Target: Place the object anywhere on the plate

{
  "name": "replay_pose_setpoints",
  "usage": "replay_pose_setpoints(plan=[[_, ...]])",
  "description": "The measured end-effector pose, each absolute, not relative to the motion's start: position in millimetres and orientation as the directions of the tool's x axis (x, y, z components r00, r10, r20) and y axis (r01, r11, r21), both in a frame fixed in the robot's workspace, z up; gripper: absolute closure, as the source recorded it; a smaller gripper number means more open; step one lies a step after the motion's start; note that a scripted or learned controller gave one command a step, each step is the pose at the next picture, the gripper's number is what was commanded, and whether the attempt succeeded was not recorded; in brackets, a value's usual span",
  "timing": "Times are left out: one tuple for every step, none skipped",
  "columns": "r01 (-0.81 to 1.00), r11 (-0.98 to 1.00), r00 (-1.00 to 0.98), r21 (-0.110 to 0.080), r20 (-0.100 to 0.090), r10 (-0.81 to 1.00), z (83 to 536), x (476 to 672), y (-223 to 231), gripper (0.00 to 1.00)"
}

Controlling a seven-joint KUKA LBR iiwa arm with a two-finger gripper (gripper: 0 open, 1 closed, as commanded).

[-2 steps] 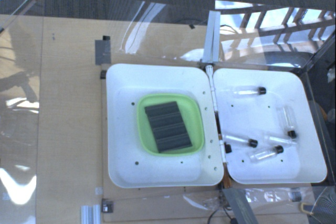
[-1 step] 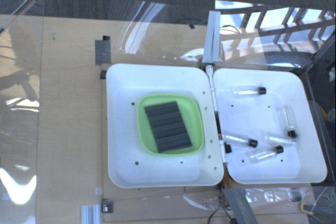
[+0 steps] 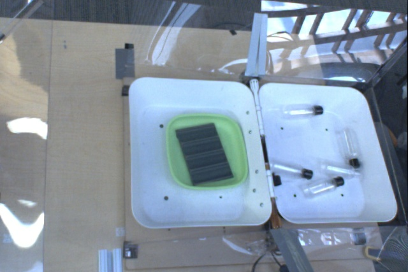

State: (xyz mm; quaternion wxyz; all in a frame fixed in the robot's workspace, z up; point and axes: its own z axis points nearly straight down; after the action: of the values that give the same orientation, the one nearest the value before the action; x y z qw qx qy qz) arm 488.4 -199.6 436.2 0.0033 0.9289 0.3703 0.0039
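Note:
A green square plate (image 3: 237,151) sits in the left white bin (image 3: 146,156). A dark grey ribbed block (image 3: 203,154) lies on the plate, tilted a little. In the right white bin (image 3: 376,200) lie several clear tubes with black caps: one near the back (image 3: 303,111), one at the right side (image 3: 351,150), one at the front left (image 3: 292,171), and two close together near the front (image 3: 324,186).
A grey upright post (image 3: 257,48) stands behind the seam between the bins. A small dark bracket (image 3: 124,62) sits on the bench at the back left. Clear plastic sheeting covers the wooden bench around the bins.

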Motion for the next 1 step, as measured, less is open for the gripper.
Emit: replay_pose_setpoints(plan=[[0.521, -0.853, 0.853, 0.007, 0.007, 0.521, 435.9, 488.4, -201.2, 0.0]])
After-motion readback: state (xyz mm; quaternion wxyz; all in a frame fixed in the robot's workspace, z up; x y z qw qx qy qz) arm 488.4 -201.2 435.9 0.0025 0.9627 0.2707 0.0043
